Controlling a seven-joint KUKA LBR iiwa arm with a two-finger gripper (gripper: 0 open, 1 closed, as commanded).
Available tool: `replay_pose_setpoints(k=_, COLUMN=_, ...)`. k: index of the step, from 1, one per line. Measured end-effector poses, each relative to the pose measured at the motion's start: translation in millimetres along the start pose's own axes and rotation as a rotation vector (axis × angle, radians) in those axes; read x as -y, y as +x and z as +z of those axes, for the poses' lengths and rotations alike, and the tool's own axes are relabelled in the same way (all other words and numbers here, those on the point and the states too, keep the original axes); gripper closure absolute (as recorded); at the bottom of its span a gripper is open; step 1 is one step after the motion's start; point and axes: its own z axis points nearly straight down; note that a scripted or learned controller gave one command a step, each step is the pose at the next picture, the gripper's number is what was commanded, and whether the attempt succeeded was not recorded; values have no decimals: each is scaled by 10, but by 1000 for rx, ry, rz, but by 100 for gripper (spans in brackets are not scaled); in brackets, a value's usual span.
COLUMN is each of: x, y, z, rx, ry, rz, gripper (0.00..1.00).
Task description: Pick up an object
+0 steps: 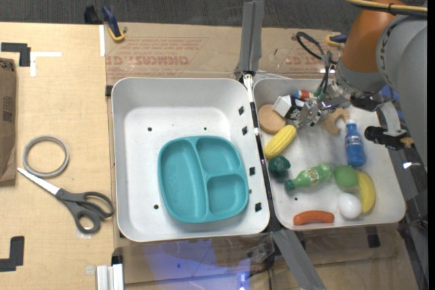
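My gripper (pixel 309 111) hangs over the back of the right bin (pixel 389 212), just above and right of a yellow corn cob (pixel 280 140). Beside it lie a tan round cookie (pixel 270 120) and a small white and black item (pixel 285 104). A blue bottle (pixel 353 144) stands to the gripper's right. Lower in the bin are a green bottle (pixel 310 177), a dark green piece (pixel 279 164), a green ball (pixel 345 177), a banana (pixel 368 191), a white egg (pixel 350 206) and a red sausage (pixel 313 217). Nothing shows between the fingers.
The left bin (pixel 136 119) holds a teal divided plate (pixel 204 178). On the bench to the left lie scissors (pixel 75 202) and a tape roll (pixel 45 155). A grey bar (pixel 250 37) rises behind the bins' shared wall. The arm's orange band (pixel 363 34) looms at the right.
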Motion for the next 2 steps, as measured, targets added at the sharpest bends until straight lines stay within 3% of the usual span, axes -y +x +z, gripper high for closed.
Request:
replay_pose_setpoints(k=1, x=-58, y=55, z=-1945, rx=18, ry=-38, rz=-124, gripper=100)
replay_pose_setpoints(k=2, x=185, y=-704, z=-2063, rx=23, ry=-37, rz=-330, gripper=100)
